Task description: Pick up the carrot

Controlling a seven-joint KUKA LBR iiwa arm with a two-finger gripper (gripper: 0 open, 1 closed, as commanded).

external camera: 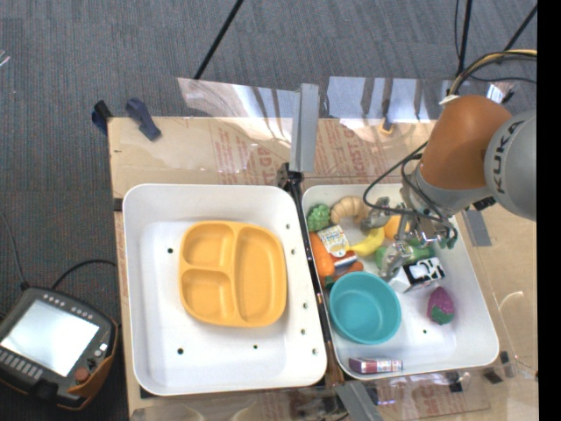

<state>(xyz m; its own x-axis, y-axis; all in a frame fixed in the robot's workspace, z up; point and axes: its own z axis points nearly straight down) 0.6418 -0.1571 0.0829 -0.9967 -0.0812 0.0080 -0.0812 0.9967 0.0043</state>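
carrot half hidden by a carton; gripper state unclear

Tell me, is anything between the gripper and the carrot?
Yes. The banana lies between the gripper and the carrot, and a small carton lies partly over the carrot at the right bin's left wall.

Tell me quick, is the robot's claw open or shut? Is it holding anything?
Gripper: hangs low over the right bin; open or shut cannot be told, nor any hold.
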